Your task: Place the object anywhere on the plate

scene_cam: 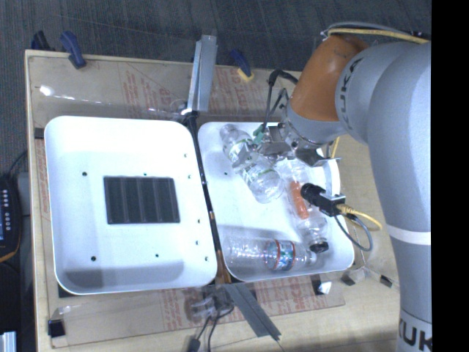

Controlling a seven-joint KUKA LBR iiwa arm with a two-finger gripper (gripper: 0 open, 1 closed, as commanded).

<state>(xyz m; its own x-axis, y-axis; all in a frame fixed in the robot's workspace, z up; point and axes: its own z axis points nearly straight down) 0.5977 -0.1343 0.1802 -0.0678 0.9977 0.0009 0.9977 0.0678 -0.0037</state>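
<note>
- Gripper (265,144) of mine is low at the far end of the right bin (286,276), among clear bottles. Whether it is apart, together or clamped on anything I cannot tell, as the wrist and the clear plastic hide it.
- Nearest me in that bin, a bottle (270,254) with a blue label lies on its side along the near wall, well apart from my gripper.
- Further in, an orange piece (296,198) lies toward the bin's right side, among more clear plastic.
- Beyond that, a crumpled bottle (264,182) lies just beside my gripper, perhaps touching it. I judge it, or a clear neighbour, to be the object I am after.
- To the left, the dark plate (141,199) lies flat in the middle of the left bin (66,138), with nothing on it.
- I judge the step in hand to be the pick. The placing is not yet begun.
- Next calls for a sure hold on one bottle and a lift clear of the pile.
- After that comes a carry left over the wall between the bins and a release above the plate.
- Clear, light bottles slip and tangle easily, so I would check the hold before moving across.
</note>
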